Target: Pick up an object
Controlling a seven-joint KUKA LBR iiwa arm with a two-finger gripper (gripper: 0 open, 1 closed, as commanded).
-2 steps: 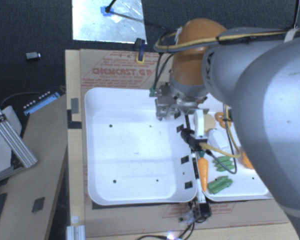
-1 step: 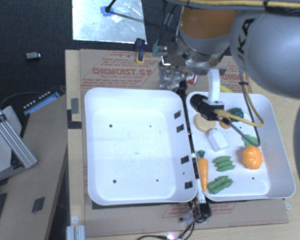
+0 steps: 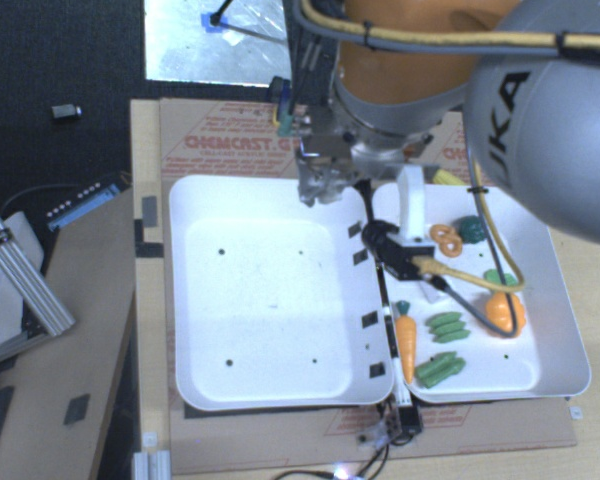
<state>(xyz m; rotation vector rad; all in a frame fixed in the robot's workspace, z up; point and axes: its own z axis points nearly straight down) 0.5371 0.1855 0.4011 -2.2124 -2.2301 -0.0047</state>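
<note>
Gripper (image 3: 325,183) hanging at upper centre of the frame, over the far rim where the two bins meet; jaw spacing impossible to tell, hidden under the wrist and nothing visible between the tips. All candidate objects lying lower right of it, in the right bin (image 3: 555,368). Nearest along the divider: carrot (image 3: 406,340), long axis running almost straight up and down the frame, leafy end toward the top. Further right: green bean pods (image 3: 446,326), another green pod (image 3: 440,369), orange fruit (image 3: 504,313), pretzel-like ring (image 3: 445,238) and dark green piece (image 3: 471,229). Left bin (image 3: 195,268) holding no objects. Likely needed: a shift toward lower right, closing across the carrot's narrow width.
</note>
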